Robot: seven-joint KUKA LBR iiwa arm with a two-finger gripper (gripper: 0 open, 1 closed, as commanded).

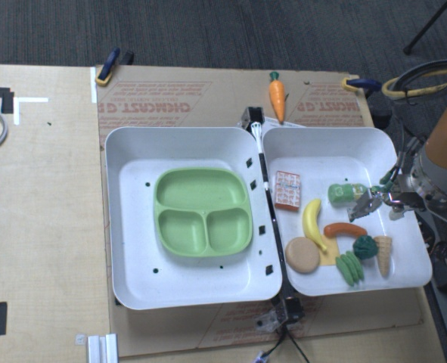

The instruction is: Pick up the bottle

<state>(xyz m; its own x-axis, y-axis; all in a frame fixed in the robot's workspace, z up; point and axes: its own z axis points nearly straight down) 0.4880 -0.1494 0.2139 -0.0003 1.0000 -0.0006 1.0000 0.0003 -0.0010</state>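
Note:
The bottle (345, 194) is small and green with a pale cap end, and it lies on its side in the right bin (321, 146), towards the right wall. My gripper (377, 205) hangs just to the right of it, low over the bin, at the end of the arm coming in from the right. Its fingers (361, 207) look spread, one tip near the bottle's right end, and nothing sits between them.
Also in the right bin are a red-and-white box (287, 190), banana (312, 221), sausage (345, 231), round biscuit (302, 255), broccoli (364, 246), green pods (350, 268) and a cone (383, 255). The left bin (132, 172) holds a green divided plate (204, 221). A carrot (276, 97) lies behind the bins.

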